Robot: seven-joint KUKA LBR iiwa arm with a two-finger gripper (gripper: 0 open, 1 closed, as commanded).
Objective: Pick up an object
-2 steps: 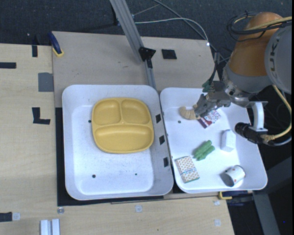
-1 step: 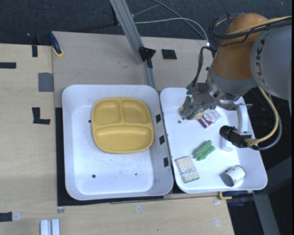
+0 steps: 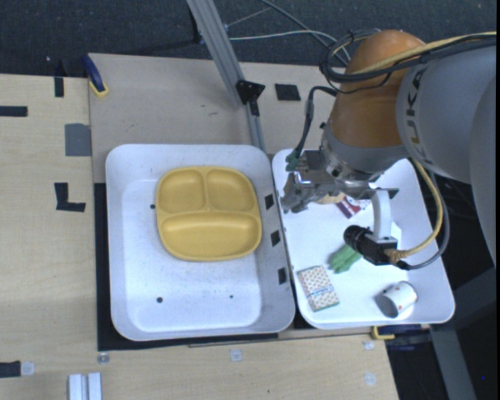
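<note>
Yellow divided plate (image 3: pixel 208 212) in left bin (image 3: pixel 125 223). Pincer (image 3: pixel 304 192) low over right bin (image 3: pixel 429 282). At its 5 o'clock: green piece (image 3: pixel 344 261), patterned packet (image 3: pixel 317 287), white cup (image 3: pixel 397 298).

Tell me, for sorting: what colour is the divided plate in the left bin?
Yellow divided plate, clearest in the camera view.

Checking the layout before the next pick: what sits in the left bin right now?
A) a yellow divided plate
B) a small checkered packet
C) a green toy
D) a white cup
A: the yellow divided plate lies in the left bin, while the checkered packet, the green toy and the white cup all lie in the right bin.
</note>
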